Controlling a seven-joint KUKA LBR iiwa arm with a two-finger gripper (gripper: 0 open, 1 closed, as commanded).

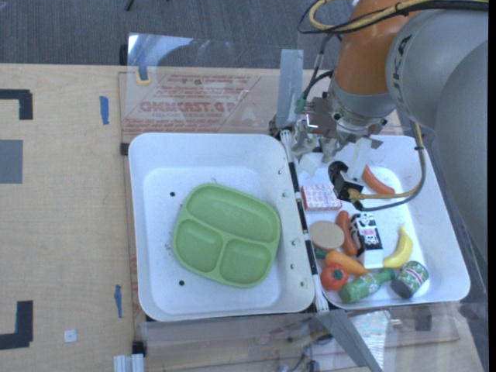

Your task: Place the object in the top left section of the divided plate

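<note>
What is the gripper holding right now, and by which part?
Cannot be told: the gripper sits over the right bin, hidden under the wrist, with nothing visibly in it.

Light was bright and even, falling from overhead, with shadows soft and short. The two white bins (209, 149) were nearly blown out, their rims losing detail. A clear sheet (167, 49), well to the left of the fingers (329, 147), caught pale glare. Focus was fair but soft; small labels below the fingers were unreadable. The wooden surface (62, 208) looked evenly lit.
</note>
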